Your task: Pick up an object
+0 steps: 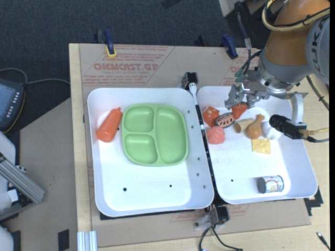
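- The two-finger gripper (238, 102) hangs over the far part of the right white bin (293, 184); finger state cannot be determined.
- A small red-orange plastic piece (239, 110) lies at the fingertips; contact cannot be confirmed.
- A brown drumstick-shaped toy (251, 125) lies just nearer the camera.
- A green three-compartment plate (155, 134) lies well to its left.

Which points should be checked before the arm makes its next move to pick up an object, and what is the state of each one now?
1. Gripper is above the right bin: ok.
2. A target lies under it: ok, a small red piece sits just below.
3. Object held between the fingers: cannot tell.
4. Space around the target: not ok, the watermelon slice and the chicken drumstick crowd it.
5. Left bin items out of the way: ok, green divided plate and orange carrot lie far left.
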